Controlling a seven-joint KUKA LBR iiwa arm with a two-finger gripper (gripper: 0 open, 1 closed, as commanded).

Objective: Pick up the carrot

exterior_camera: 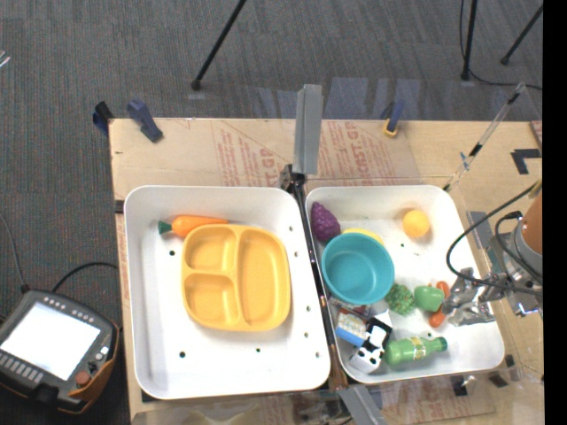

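Carrot (197, 225) lies in the left bin (146, 326), at its upper left area, touching the top edge of the yellow divided plate (236, 277) (green stem end points left). Gripper (465, 304) sits well apart over the right bin (474, 343), near its right side, just beside a green toy vegetable (428, 297) and a small orange-red piece (438, 318); finger spacing can't tell. Same bin holds a teal bowl (357, 268), purple fruit (324, 222), yellow ball (415, 223), green bottle (413, 351).
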